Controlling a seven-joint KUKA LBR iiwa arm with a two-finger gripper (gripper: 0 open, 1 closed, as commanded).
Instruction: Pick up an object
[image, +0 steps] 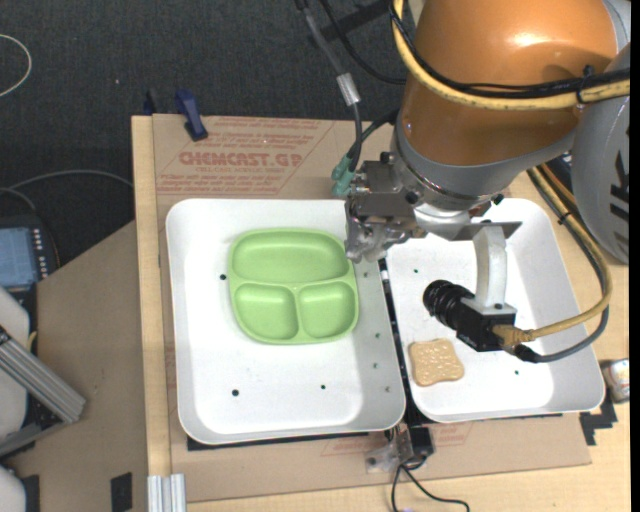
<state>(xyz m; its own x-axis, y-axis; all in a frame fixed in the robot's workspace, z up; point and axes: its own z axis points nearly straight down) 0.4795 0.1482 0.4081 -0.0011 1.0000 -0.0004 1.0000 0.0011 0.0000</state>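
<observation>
A green three-compartment plate (292, 285) lies flat in the left bin (200, 380). A tan, square cracker-like piece (436, 362) rests near the front left of the right bin (560, 390). My gripper (366, 243) hangs over the ridge between the two bins, just off the plate's upper right edge. Nothing shows in its grasp. The large orange wrist band hides the back part of the right bin.
Both bins sit on a brown cardboard sheet (250, 150) with a blue clip (190, 113) at its back left corner. Cables (340, 70) run above the bins. A metal rail (40, 385) lies off the bench at the left.
</observation>
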